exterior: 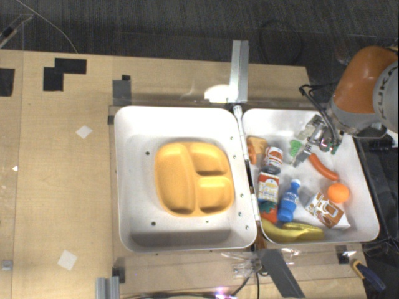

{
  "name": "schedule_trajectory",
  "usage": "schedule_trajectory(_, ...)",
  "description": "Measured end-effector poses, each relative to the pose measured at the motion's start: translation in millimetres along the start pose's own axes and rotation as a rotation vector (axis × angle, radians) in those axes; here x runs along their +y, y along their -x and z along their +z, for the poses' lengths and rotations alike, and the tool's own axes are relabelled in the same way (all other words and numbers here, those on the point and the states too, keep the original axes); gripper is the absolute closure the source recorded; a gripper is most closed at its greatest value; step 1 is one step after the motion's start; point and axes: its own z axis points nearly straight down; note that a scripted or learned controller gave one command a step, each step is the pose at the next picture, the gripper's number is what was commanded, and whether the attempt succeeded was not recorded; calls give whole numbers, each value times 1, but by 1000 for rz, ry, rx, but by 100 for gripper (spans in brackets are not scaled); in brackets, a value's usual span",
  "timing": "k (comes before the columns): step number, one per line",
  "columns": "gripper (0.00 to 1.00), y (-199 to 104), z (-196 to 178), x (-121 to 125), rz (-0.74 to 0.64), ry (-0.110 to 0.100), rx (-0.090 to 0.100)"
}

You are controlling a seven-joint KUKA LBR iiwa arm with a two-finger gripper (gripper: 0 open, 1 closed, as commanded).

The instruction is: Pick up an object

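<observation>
White bins, 2 of them, sit side by side on the wood bench (56, 185). Left bin (134, 167) has 1 yellow tray (193, 177) with 3 compartments, lying about mid-bin. Right bin (368, 220) has the clutter. My gripper (310, 143) is over the right bin's upper middle, arm coming in from the right with the orange band (365, 80) above the wrist. Fingers (302, 156) point down-left toward the bin floor; I cannot tell how far apart they are, and I see nothing between them. Something green (295, 147) sits right at the tip, too small to say if it's an object or part of me. Just right of the tip: an orange carrot (324, 167), lying diagonal, apart from the fingers as far as I can tell. Below it near the right wall, an orange ball (338, 193), and touching that a brown-and-white carton (325, 210). Left side of this bin, along the divider: a bread-like item (255, 148) at top, a can (272, 157) beside it, a red-and-white box (268, 187) below. Blue bottle (288, 201) with white cap leans mid-bin, next to the box. Banana (293, 232) lies along the bottom edge, its left end under a small red piece (268, 215). Every object I can see is resting in a bin.
</observation>
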Motion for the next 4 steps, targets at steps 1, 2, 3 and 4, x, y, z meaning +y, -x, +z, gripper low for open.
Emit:
schedule_trajectory(1,0,-13,3,1,115,0,2)
schedule_trajectory(2,0,25,4,-4,157,-5,19)
schedule_trajectory(3,0,-30,-25,61,50,-6,-9)
schedule_trajectory(4,0,-50,1,41,357,-6,-8)
